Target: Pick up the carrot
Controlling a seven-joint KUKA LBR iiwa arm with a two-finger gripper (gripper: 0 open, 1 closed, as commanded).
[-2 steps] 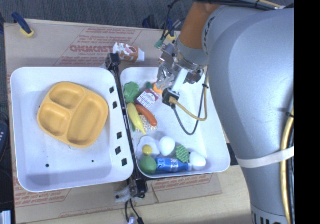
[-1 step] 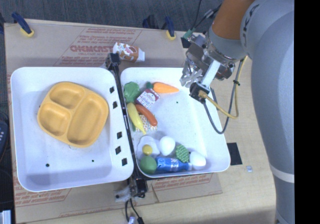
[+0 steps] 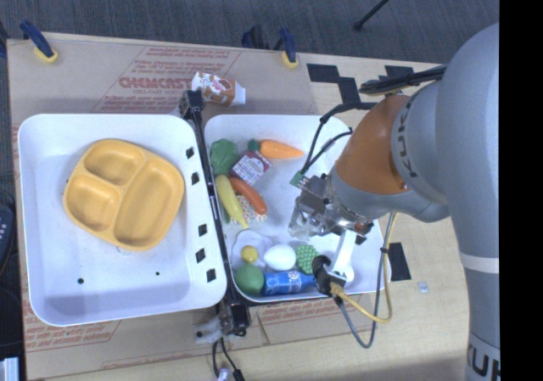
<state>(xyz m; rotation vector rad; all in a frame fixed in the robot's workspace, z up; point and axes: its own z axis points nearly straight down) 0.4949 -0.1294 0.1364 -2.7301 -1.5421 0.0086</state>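
Cardboard-covered bench [image 3: 280,86], two white bins side by side. Left bin [image 3: 42,201]: one yellow divided plate [image 3: 123,193], wide bare floor around it. Right bin [image 3: 339,129]: crowded along its left and lower sides, with bare floor near the upper right corner. One carrot [image 3: 280,149] lies near the far rim, apart from the arm. One white egg [image 3: 280,257], one blue can [image 3: 288,282]. Gripper [image 3: 310,218] over the bin's middle; whether open or closed, cannot tell.
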